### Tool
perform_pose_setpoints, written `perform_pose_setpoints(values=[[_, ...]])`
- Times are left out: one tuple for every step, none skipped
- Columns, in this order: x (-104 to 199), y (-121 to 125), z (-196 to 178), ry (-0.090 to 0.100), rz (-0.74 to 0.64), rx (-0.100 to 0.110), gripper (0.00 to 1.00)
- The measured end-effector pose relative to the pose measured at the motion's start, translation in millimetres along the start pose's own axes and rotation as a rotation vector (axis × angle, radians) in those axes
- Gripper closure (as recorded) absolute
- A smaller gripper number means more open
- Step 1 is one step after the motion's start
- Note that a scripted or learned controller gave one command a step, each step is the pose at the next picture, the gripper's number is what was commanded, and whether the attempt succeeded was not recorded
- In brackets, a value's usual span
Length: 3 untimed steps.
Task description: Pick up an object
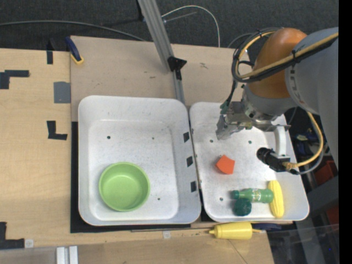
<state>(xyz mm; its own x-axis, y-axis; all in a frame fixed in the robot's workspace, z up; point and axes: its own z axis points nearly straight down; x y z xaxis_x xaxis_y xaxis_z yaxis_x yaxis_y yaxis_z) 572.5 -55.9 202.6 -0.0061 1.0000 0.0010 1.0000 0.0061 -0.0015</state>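
Yellow bottle [233, 231]: lies on its side on the bench just outside the right bin's near edge, outside the picking area. Right bin [206, 197]: holds three candidates. Green bottle [250, 197] on its side near the front, its far end touching a yellow piece [276, 197]; the pair would crowd a grasp on either. Orange block [225, 164]: alone mid-bin with bare floor all round, probably the easiest pick. Left bin [88, 114]: green bowl [124, 186] sits upright in its near corner, well apart from the arm. Gripper [224, 130]: hangs over the right bin's far part, beyond the block, holding nothing; whether it is open or closed cannot be told. No object lifted yet.
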Motion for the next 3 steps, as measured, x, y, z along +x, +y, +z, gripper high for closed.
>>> perform_pose_setpoints(values=[[46,-1,0,0.000,0.000,0.001,1.00],[99,8,4,0.000,-0.001,0.000,1.00],[149,16,2,0.000,-0.001,0.000,1.00]])
